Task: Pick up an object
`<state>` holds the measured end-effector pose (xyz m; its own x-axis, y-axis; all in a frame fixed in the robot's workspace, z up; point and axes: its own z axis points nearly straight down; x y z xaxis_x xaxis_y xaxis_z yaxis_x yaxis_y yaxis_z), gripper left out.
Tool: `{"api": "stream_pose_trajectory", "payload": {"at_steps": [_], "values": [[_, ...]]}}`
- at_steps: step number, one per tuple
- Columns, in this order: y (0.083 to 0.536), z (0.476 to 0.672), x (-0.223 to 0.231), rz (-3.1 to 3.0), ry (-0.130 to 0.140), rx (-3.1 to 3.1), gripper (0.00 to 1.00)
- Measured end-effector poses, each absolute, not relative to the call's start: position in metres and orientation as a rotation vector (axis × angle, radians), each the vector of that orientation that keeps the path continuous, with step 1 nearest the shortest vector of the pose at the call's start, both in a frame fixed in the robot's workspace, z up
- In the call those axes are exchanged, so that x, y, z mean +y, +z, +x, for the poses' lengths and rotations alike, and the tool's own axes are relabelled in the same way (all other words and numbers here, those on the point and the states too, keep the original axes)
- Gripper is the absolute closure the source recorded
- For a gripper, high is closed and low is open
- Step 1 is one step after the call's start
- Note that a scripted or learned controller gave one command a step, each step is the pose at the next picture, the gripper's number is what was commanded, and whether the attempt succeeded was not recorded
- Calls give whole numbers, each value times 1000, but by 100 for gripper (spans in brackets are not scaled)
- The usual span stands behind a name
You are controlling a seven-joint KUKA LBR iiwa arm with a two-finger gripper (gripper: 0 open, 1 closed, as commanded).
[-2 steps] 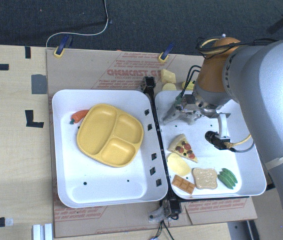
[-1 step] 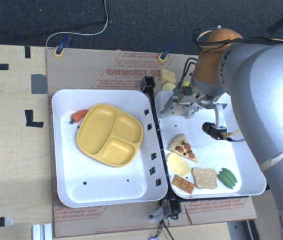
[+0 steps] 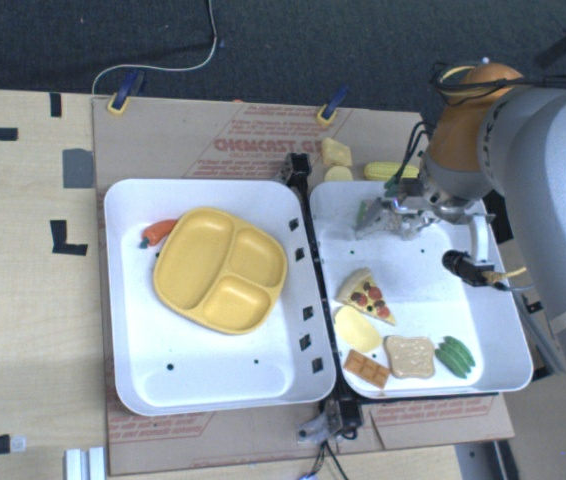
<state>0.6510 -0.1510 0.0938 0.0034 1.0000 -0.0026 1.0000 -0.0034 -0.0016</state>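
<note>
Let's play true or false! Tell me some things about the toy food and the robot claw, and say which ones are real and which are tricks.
1. The yellow plate sits in the left bin. True.
2. The pizza slice is on the yellow plate. False: it lies in the right bin, on the white floor.
3. The claw is over the far end of the right bin. True.
4. The green toy vegetable lies next to the slice of toast. True.
5. The carrot is in the right bin. False: it is in the left bin, peeking out beside the plate.
6. The waffle is at the far end, by the claw. False: it lies at the near end, by the toast.
</note>
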Motion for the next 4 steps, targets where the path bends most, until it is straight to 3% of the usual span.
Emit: {"api": "stream_pose_trajectory", "payload": {"at_steps": [1, 2, 3, 4], "values": [[85, 590, -98, 2219, -2, 2225, 0], [85, 648, -104, 2216, 3, 2223, 0], [83, 666, -98, 2231, -18, 2229, 0], [83, 665, -97, 2231, -19, 2225, 0]]}}
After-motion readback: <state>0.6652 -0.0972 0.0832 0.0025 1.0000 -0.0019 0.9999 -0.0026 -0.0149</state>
